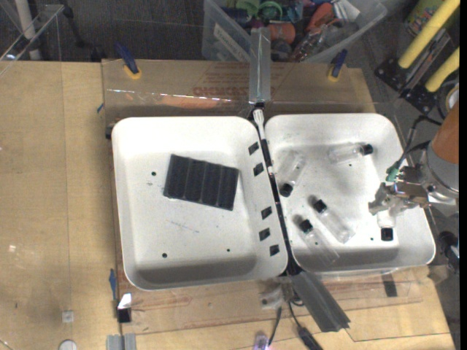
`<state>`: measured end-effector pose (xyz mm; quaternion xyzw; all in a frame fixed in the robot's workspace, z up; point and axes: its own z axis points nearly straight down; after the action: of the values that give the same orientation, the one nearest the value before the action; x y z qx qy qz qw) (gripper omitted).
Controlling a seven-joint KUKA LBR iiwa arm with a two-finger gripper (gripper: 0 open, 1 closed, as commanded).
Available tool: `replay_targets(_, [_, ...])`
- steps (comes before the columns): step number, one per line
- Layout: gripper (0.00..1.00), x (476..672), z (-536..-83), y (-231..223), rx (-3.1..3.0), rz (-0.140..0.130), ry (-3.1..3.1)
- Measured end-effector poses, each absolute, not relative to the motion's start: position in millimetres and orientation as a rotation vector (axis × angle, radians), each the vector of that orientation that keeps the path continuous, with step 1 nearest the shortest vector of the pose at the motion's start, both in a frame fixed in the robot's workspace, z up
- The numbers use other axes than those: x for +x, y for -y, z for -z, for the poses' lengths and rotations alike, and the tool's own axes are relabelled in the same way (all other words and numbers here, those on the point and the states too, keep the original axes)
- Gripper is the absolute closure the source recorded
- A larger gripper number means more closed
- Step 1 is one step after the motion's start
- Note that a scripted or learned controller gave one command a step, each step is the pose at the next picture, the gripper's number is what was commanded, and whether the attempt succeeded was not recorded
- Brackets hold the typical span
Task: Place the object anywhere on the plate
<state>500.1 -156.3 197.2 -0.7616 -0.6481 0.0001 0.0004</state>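
Over right bin [379,133], gripper [382,204] state unclear; clear bottles [330,221] nearby; dark plate [201,181] left

A pale wooden bench [51,195] carries two shallow white plastic bins side by side; left bin [131,261]; right bin [416,257]; they touch.

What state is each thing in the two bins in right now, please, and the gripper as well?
Black ribbed plate: lying flat in the left bin, nothing on it.
Clear bottles with black caps: several, lying on their sides, scattered in the right bin.
Gripper: low over the right bin's right side, near the bottles; no bottle seen between its fingers.
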Motion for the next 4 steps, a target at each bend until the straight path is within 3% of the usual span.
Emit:
replay_targets(1, [1.0, 566.5, -173.2, 112.9, -2.431, -0.002, 1.988])
replay_targets(2, [1.0, 568.2, -183.7, 75.4, -2.599, -0.002, 1.765])
replay_targets(3, [1.0, 550.8, -183.5, 47.0, -2.632, -0.007, 1.707])
replay_targets(4, [1.0, 514.3, -183.8, 8.8, -2.555, -0.005, 1.82])
